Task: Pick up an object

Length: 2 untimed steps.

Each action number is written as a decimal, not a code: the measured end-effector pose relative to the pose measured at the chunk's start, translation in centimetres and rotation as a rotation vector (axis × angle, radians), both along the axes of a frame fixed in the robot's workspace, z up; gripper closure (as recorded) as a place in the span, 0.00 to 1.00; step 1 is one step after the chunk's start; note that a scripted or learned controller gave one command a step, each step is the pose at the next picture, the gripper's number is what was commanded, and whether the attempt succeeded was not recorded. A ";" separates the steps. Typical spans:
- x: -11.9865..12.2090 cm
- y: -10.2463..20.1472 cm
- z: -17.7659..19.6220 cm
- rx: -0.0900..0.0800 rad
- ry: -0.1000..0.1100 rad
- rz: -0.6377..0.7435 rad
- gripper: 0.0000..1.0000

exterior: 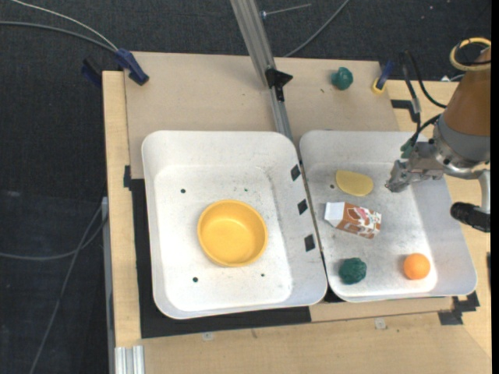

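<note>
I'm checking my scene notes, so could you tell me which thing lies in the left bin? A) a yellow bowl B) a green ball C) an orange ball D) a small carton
A: the yellow bowl sits alone in the left bin, while the orange ball, the small carton and a green ball all lie in the right bin.

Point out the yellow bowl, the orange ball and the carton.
yellow bowl [231, 232], camera view, inner floor.
orange ball [416, 266], camera view, top middle.
carton [355, 219], camera view, printed side.
</note>
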<state>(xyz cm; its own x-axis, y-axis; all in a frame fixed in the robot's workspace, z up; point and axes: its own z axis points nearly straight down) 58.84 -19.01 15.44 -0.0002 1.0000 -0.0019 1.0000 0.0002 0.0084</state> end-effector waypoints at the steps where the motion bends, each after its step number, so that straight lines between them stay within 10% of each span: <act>1: 0.5 -0.7 4.9 0.000 -0.001 0.001 1.00; 2: 0.7 -0.7 9.4 0.000 -0.001 0.001 1.00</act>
<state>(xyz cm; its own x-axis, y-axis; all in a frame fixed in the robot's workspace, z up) 59.51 -19.69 24.86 -0.0016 1.0000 -0.0019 1.0000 0.0016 0.0094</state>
